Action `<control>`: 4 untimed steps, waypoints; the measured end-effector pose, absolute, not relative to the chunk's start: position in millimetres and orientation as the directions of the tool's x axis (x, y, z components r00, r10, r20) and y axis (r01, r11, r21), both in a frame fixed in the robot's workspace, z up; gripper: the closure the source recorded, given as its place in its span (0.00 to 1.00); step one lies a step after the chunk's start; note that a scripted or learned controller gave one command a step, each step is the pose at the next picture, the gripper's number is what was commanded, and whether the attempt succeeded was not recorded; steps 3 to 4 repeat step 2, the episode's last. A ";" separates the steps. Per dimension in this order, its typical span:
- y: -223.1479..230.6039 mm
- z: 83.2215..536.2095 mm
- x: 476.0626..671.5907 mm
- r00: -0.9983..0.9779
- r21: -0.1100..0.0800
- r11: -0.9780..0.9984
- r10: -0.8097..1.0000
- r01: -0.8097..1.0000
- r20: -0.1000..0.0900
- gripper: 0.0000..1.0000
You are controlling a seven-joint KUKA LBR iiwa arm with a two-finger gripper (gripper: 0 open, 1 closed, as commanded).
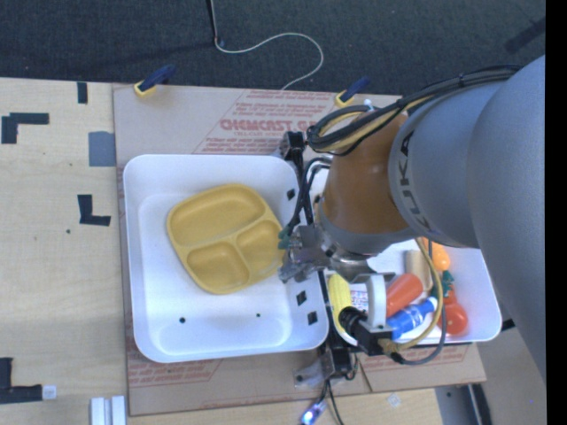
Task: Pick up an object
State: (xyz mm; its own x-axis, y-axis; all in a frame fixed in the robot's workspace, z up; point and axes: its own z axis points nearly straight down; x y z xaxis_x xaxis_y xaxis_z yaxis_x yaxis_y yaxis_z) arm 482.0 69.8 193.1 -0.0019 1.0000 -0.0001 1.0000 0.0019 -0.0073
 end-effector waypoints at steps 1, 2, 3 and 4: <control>128.0 317.7 484.3 -0.010 0.010 0.010 1.000 1.000 0.005 1.00; 75.2 387.0 484.1 0.002 0.006 -0.002 1.000 1.000 0.000 1.00; 75.2 387.0 484.1 0.002 0.006 -0.002 1.000 1.000 0.000 1.00; 75.2 387.0 484.1 0.002 0.006 -0.002 1.000 1.000 0.000 1.00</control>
